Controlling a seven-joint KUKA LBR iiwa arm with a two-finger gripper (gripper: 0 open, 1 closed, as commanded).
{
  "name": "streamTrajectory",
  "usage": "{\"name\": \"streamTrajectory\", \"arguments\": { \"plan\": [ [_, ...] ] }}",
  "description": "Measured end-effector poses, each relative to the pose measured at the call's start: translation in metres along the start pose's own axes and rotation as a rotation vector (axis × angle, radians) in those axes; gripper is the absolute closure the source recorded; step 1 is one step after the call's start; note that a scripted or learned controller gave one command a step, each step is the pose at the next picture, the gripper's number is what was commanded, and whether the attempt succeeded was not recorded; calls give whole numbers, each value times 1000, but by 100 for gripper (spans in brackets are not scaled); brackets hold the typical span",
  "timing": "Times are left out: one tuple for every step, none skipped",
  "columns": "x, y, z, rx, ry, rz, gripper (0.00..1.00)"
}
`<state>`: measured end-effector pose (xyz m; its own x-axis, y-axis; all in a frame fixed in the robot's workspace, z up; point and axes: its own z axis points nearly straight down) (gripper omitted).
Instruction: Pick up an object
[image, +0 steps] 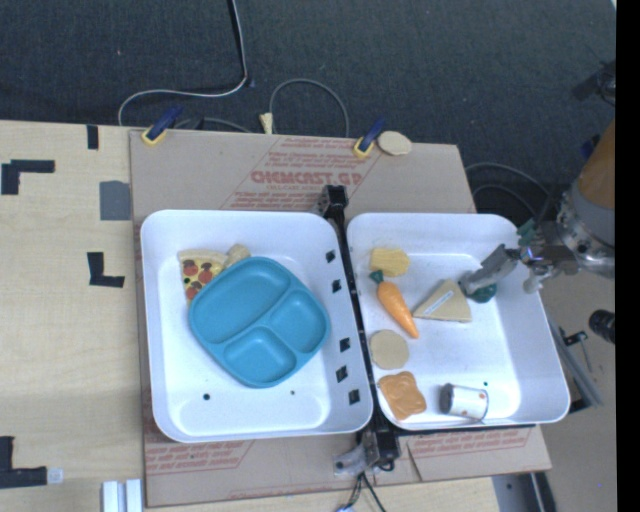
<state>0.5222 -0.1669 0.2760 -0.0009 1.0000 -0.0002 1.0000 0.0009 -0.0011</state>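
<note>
the arm (590, 215) reaches in from the right, its wrist over the right bin's far right rim, with the gripper (484, 281) slanting down and left into the right bin (530, 330). whether the gripper is open or shut cannot be told. its tip sits just beside the right corner of a pale cheese wedge (445, 303), and nothing shows held in it. also in this bin lie a carrot (397, 308), a yellow piece (389, 262) above it, a round cracker (389, 349), an orange toast-like piece (402, 394) and a small white can (465, 401) on its side. the left bin (165, 330) holds a blue divided plate (259, 321), with a pizza slice (200, 269) partly under its upper left edge.
</note>
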Motion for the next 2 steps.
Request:
{"name": "streamTrajectory", "arguments": {
  "plan": [
    [48, 28, 133, 10, 4, -4, 0],
    [68, 52, 190, -7, -3, -1, 0]
  ]
}}
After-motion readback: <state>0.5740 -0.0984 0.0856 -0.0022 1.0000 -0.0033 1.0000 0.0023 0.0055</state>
